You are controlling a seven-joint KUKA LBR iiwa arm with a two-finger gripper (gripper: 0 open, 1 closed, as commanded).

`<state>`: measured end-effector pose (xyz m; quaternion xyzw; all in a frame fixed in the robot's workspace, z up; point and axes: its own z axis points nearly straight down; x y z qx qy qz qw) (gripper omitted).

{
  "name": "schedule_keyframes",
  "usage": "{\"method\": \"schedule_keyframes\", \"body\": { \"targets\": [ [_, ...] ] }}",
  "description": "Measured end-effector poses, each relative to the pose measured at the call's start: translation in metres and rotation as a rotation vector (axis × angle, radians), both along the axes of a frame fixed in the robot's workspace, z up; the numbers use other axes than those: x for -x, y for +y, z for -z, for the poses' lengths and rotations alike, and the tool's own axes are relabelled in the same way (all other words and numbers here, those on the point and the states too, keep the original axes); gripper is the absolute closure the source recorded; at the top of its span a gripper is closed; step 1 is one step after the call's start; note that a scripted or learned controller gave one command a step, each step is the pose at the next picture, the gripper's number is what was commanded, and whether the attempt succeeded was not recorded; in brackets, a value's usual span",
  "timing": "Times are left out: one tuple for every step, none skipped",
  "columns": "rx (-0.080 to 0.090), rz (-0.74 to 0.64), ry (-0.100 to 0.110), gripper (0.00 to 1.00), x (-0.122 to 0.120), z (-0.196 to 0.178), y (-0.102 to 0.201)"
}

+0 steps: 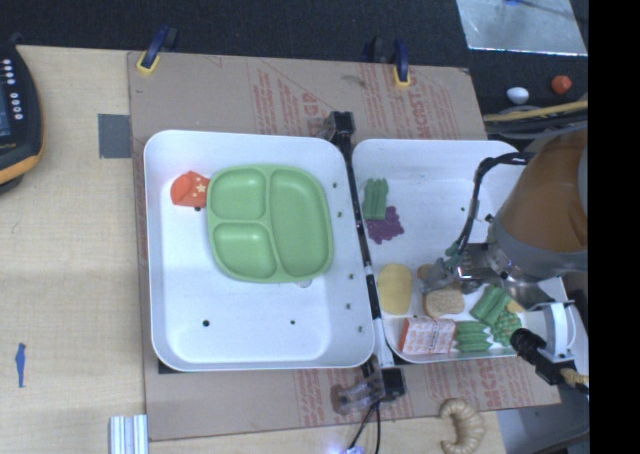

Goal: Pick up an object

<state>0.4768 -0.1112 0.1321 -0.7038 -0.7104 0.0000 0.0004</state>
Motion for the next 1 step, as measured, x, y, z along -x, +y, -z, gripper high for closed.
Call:
{"method": "schedule_keyframes", "body": {
  "targets": [
    [-0.002, -0.003, -0.008, 1.00, -0.0651, -0.0634, 0.0655]
  ]
}}
